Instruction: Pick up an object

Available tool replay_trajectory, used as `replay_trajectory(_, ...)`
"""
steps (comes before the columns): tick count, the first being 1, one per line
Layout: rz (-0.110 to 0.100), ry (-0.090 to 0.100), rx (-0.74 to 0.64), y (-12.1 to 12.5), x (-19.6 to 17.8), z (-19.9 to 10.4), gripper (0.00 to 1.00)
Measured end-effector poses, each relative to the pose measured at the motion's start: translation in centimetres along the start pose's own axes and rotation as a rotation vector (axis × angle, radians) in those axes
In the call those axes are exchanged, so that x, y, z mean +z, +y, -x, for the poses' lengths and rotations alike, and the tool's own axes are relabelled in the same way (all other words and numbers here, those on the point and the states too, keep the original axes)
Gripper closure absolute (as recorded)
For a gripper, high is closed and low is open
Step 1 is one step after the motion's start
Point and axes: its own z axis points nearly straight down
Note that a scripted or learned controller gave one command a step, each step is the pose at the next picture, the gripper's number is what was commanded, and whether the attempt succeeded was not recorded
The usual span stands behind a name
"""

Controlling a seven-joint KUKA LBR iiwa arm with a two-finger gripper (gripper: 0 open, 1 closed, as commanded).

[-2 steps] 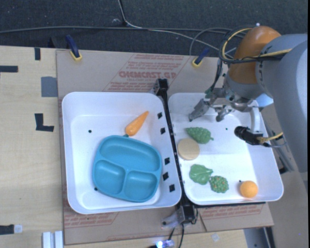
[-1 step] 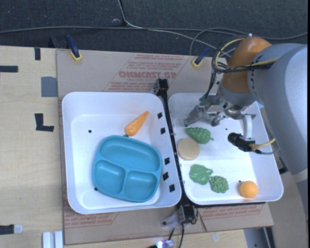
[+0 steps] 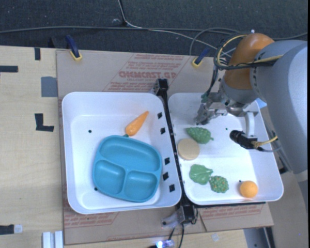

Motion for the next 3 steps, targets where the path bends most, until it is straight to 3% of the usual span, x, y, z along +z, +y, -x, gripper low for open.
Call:
replay_trajectory(2,0.002,0.002,0.001,-0.8,-9.1,-0.4,1.0)
replay_trajectory(3,-0.001,0.003,0.002,-0.8,-11.6,-0.4,1.0)
